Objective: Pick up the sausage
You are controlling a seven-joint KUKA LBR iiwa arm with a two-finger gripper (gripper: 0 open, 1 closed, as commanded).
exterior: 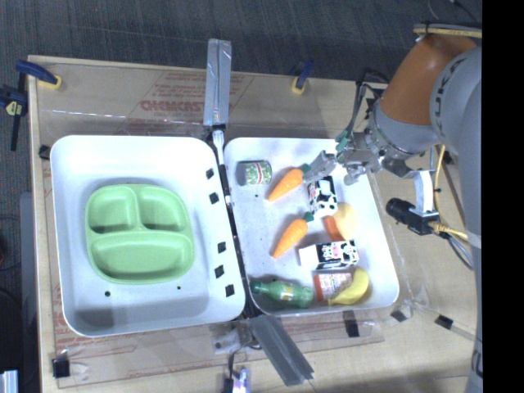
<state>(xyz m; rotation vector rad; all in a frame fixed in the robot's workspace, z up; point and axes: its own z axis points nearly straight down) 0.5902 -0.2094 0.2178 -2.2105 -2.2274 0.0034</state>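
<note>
Two carrots (pixel 286 183) beside bin wall (pixel 232 219)

two bins (pixel 74 158), one green tray (pixel 139 232), two carrots (pixel 284 183), perhaps two cartons (pixel 322 193)

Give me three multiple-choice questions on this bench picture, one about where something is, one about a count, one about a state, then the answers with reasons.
1. Where is the green tray?
A. in the left bin
B. in the right bin
C. on the bench outside the bins

2. How many carrots are in the right bin?
A. one
B. two
C. four

3. How does the green bottle sit?
A. upright
B. lying on its side
C. held up in the air

Answers:
1. A, the tray lies flat in the left bin.
2. B, one carrot lies near the can and a second carrot lies below it.
3. B, the bottle lies lengthwise along the near wall of the right bin.
</note>
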